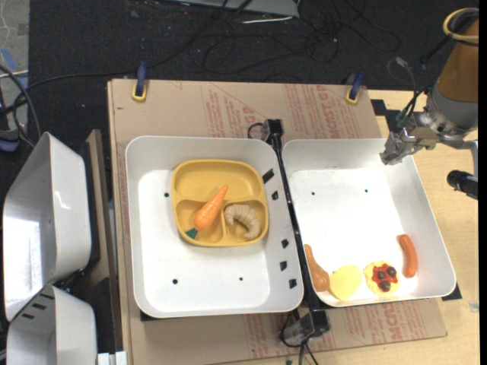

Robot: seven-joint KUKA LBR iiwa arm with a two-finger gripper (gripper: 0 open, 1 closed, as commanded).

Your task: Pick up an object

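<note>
At the upper right of the frame the grey metal gripper (pixel 396 149) hangs over the far rim of the glossy white right-hand bin (pixel 358 219); I cannot tell how its fingers stand. Along that bin's lower edge lie a slim orange sausage (pixel 409 255), a round pale yellow disc (pixel 345 281) and a brown drumstick shape (pixel 316 270). Left of centre, a smooth yellow divided plastic plate (pixel 221 175) holds a tapered orange carrot (pixel 211 208).

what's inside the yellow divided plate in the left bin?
The yellow plate holds a carrot lying tilted across the divider between compartments, and a pale shrimp in the lower right compartment. A small dark bit shows at the carrot's lower end; whatever lies under the carrot is covered.
</note>
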